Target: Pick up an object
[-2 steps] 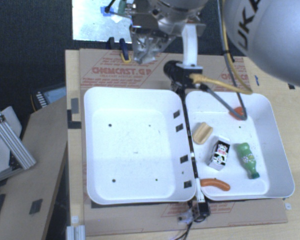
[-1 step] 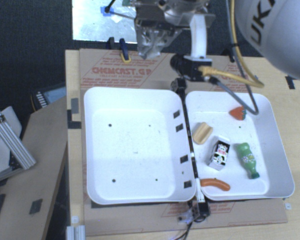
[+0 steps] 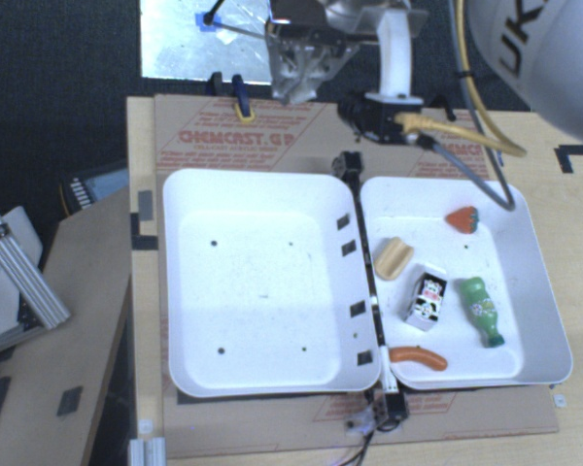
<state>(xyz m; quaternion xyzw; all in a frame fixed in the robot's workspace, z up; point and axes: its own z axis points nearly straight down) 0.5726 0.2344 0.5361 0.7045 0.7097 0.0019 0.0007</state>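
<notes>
While your tool (image 3: 296,81) hangs high at the top of the view, above the far edge of the surface (image 3: 146,144) and behind the left bin (image 3: 257,187), it sits well apart from every object. You cannot tell from this angle how it stands, and nothing shows in its grip.

You will find all the objects in the right bin (image 3: 539,299). A red strawberry (image 3: 462,219) lies near the far right corner. A tan piece of bread (image 3: 393,258) lies close to the divider between the bins, tilted. Just beside it, toward you, a small black-and-white carton (image 3: 427,301) rests at a slant. To the right of the carton a green bottle (image 3: 480,310) lies on its side, its neck pointing toward the near right. An orange sausage (image 3: 418,358) lies along the near wall of that bin, close to the divider.

You can see a yellow cable (image 3: 466,134) and a grey one running across the brown board (image 3: 243,136) behind the bins.
</notes>
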